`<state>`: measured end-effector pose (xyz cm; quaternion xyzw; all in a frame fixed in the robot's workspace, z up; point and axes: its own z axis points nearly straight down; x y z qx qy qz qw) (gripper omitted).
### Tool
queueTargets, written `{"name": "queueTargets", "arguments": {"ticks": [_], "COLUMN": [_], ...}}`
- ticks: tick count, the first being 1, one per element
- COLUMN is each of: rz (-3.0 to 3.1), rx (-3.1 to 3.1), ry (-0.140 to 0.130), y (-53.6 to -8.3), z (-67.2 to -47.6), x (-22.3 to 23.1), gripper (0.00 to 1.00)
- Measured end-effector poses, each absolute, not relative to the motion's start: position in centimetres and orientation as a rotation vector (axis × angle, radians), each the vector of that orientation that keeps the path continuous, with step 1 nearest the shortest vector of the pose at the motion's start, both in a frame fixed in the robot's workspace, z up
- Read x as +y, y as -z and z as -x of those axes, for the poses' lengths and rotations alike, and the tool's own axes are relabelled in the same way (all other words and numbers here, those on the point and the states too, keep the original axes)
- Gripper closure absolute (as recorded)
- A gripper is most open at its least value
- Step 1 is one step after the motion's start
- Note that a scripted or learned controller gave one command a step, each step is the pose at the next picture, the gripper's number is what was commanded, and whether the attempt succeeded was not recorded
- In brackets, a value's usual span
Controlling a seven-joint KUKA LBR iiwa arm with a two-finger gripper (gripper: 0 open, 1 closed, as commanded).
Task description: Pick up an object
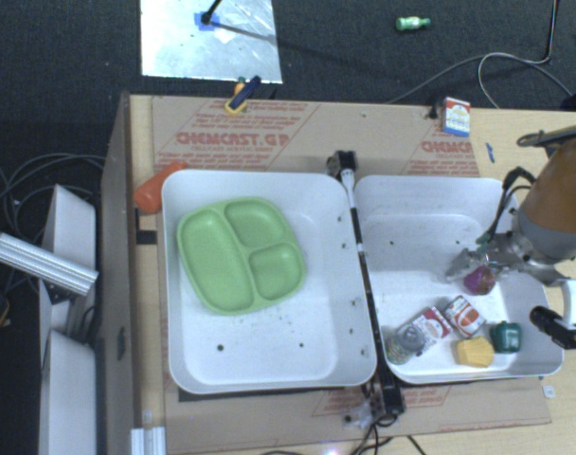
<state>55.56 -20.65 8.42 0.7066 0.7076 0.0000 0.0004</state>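
Purple object in the right bin, green divided tray in the left bin, claw reaching in from the right, low over the purple object, grip state unclear, can, red-white packet, yellow block, green item clustered nearer the front.

Two white bins hold a pale green divided tray, a yellow block, a dark green object, a red-and-white packet and a purple item.
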Motion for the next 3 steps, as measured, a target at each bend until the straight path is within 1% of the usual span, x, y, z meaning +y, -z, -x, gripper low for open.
{"name": "queueTargets", "arguments": {"ticks": [1,2,3], "rz": [-2.216,-2.214,-2.215], "rx": [2.222,2.224,2.224], "ry": [-0.003,-0.006,-0.004], "y": [-9.5,-17.3,-22.7], "z": [-55.7,-56.0,-57.7], "x": [-20.7,-13.8,-9.1], "gripper": [1.0,1.0,1.0]}}
